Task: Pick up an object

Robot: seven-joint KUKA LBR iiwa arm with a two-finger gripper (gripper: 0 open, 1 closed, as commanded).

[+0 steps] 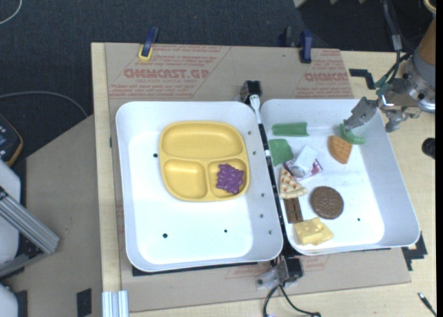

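we see the pincer spread wide and grasping nothing, just right of the carrot; the purple grapes lie far left of it.

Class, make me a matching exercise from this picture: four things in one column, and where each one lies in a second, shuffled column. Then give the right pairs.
Things:
1. purple grapes
2. round brown cookie
3. yellow cheese wedge
4. gripper

Places:
A. near front edge of the right bin
B. above the right bin's far right corner
C. in a small compartment of the yellow tray
D. right bin, just behind the cheese

Pairs: 1-C, 2-D, 3-A, 4-B
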